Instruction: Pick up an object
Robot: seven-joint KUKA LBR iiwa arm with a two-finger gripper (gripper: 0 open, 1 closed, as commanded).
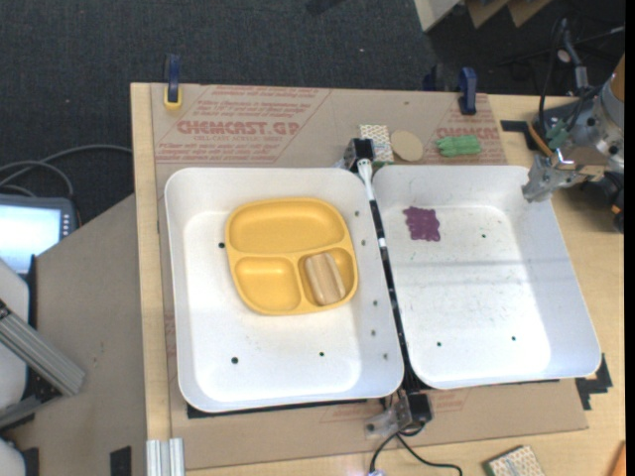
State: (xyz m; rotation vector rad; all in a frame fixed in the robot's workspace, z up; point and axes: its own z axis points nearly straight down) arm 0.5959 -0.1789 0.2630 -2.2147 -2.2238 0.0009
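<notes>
Your gripper [544, 178] hovers over right bin [496, 355] far-right corner (jaw state unclear); purple grape cluster [423, 223] lies apart, leftward.

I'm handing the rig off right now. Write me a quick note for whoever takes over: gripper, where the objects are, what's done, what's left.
Gripper: at the far right corner of the right bin, nothing seen between its fingers; whether they are open or shut can't be told.
Objects: purple grape bunch lies in the right bin, toward its far left. Yellow divided plate sits in the left bin, with a tan bread-like piece in its near right compartment. A green item and a tan disc rest on the board behind the bins.
Done: nothing picked up.
Left: the whole pick; the grapes look nearest to the gripper.
</notes>
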